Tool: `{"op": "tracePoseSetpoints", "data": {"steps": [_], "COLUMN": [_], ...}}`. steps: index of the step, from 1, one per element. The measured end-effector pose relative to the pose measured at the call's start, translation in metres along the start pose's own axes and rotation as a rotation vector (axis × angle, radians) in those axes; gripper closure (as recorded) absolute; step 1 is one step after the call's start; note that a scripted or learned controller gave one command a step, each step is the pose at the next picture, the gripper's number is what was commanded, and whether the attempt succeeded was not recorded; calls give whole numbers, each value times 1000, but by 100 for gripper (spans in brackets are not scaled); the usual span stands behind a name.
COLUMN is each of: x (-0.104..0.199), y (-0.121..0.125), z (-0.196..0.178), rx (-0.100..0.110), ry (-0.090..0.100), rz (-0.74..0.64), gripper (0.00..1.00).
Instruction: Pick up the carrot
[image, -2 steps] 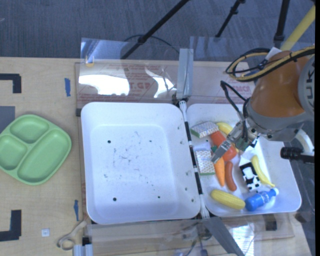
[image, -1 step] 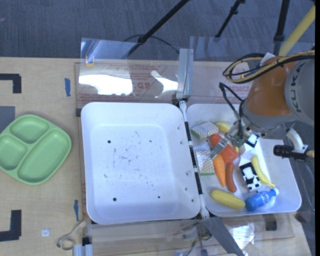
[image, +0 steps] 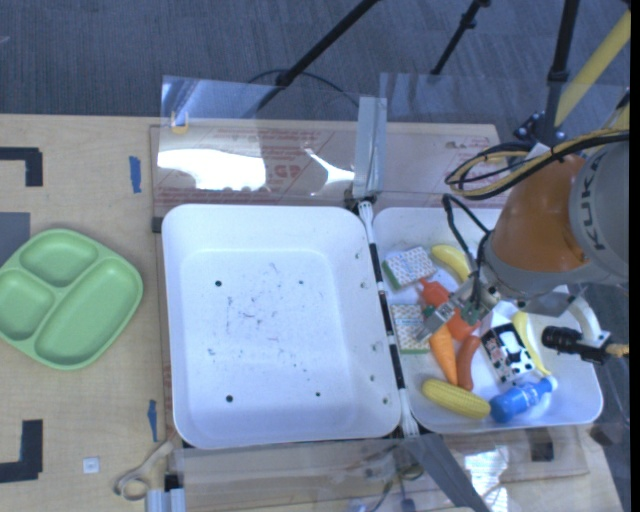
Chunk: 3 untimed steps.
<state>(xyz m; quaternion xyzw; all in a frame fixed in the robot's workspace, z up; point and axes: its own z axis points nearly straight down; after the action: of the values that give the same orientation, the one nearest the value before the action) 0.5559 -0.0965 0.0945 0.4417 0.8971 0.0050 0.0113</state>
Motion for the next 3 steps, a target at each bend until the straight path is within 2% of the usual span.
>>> {"op": "tracePoseSetpoints", "data": {"steps": [1,2,3], "x": [-2,79,76], "y": [0,11,14], "z": [-11,-91,-91], "rx": [-2,20,21], "ry": [-3,12,10], "rz": [2,327,452], "gripper": [100,100,100]}}
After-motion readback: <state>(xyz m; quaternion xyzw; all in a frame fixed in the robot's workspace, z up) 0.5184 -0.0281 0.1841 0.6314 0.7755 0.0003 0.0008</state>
